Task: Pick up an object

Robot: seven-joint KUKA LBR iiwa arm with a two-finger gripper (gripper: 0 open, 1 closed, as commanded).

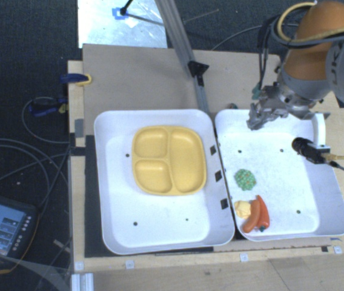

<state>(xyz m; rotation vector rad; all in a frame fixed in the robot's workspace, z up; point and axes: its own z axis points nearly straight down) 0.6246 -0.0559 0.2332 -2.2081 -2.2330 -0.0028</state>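
Note:
In the right bin [317, 180] lie a green broccoli-like piece [244, 178], a small yellow piece [242, 208] and an orange-red carrot-like piece [258, 214], grouped near the bin's left front corner. My gripper [257, 119] hangs over the bin's back left corner, well behind these objects and apart from them. Nothing shows between its fingers.
The left bin [114, 211] holds a yellow three-compartment plate [169, 160]. A slanted metal pole [178, 35] crosses the bench behind the bins. A black cable fitting [305, 148] sticks out on the arm's side over the right bin. Cables and a pendant lie on the floor at left.

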